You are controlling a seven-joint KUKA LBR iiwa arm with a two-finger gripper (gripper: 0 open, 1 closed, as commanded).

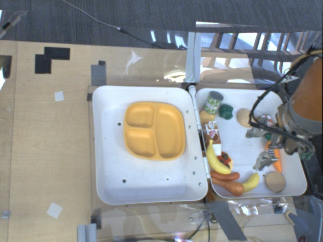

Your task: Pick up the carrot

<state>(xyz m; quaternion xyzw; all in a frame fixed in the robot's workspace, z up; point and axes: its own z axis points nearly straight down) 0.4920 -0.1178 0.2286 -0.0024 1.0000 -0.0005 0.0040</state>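
The carrot (277, 159) is a small orange piece lying near the right edge of the right bin (237, 145); only part of it shows from under the arm's hardware. My gripper (268, 158) hangs low over that spot at the end of the grey arm with its orange band (308, 97), directly at the carrot's left side. Cables and the wrist body cover the carrot's upper end. I cannot make out whether anything is held.
The right bin also holds a green can (213, 104), a green broccoli (225, 112), a beige ball (244, 117), a bottle (213, 133), two bananas (216, 160), sausages (226, 176) and a tan round item (275, 181). A yellow divided plate (154, 130) lies in the left bin (108, 150).
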